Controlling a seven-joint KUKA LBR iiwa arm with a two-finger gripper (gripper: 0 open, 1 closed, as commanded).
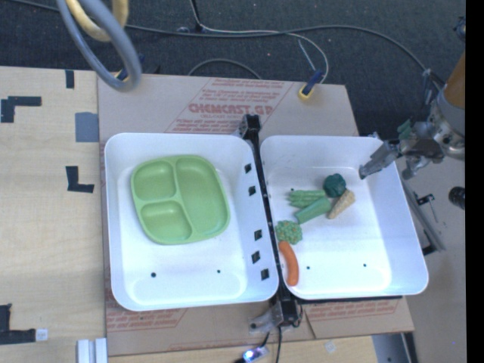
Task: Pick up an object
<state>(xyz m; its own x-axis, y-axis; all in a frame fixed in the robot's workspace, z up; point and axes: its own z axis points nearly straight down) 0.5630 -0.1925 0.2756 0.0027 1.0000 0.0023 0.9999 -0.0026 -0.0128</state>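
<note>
Pincer [393, 159] poised at the right bin's [393, 274] far right rim.
Its fingers are seen spread apart, with nothing gripped; toy vegetables [311, 204] lie nearby.

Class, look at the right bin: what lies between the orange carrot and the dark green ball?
In the camera view, between the carrot and the ball lie the broccoli and a green stick.

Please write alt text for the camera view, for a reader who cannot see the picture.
The gripper hovers at the right bin's upper right rim, holding nothing. That bin contains a cluster of toy foods: a dark green piece, green vegetables, a broccoli floret and an orange carrot. The left bin holds a green divided plate.
</note>
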